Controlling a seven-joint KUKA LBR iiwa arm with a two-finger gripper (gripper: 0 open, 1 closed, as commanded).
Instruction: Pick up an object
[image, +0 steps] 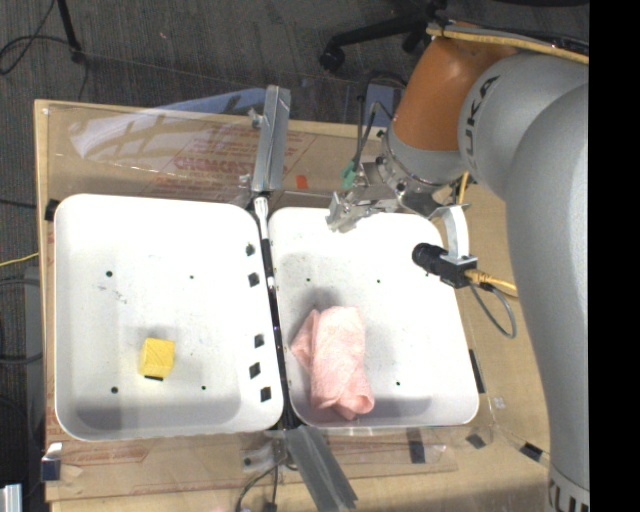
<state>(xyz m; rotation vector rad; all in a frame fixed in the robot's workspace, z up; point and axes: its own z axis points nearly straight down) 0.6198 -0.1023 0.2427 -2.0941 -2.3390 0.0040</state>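
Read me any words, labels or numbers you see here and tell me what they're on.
Arm: dark letters on the grey shell beside the orange band, seen edge-on, too cut off to read.
Clear sheet on the bench behind the bins: faint reddish print, too blurred to read.
No text on the yellow block, pink cloth or either bin.
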